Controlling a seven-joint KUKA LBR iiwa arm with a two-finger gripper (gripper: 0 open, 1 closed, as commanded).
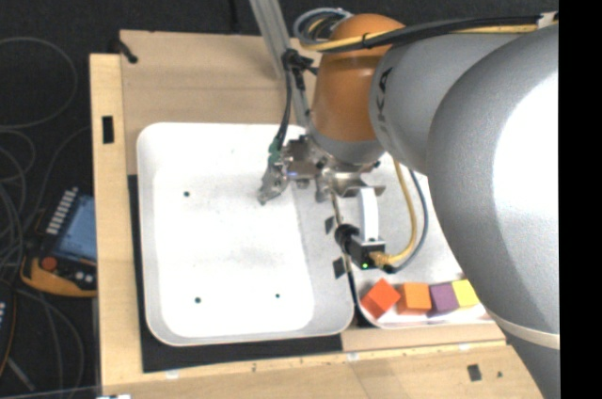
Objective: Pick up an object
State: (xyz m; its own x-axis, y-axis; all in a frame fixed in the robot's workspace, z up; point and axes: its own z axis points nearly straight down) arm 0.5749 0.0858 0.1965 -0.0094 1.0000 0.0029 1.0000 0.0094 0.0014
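1. Here, the grey arm [489, 152] is seen reaching in from the right, with its orange band [353, 77] above the wrist, over the boundary between the two white bins.
2. The claw [275, 185] is positioned low over the upper right part of the left bin [165, 199], close to that bin's right wall.
3. How far the claw is parted cannot be told, since it is seen as a small dark grey cluster from above; nothing can be made out in its grip.
4. Four small blocks are lined up in a row at the near edge of the right bin [414, 320]: an orange-red block [381, 297], an orange block [415, 296], a purple block [442, 297] and a yellow block [465, 294].
5. These blocks are set well apart from the claw, on the other side of the bin wall.
6. Both bins are carried on a light wooden tabletop [188, 77].
7. A handheld controller [66, 242] with cables is seen on the dark floor to the left of the tabletop.
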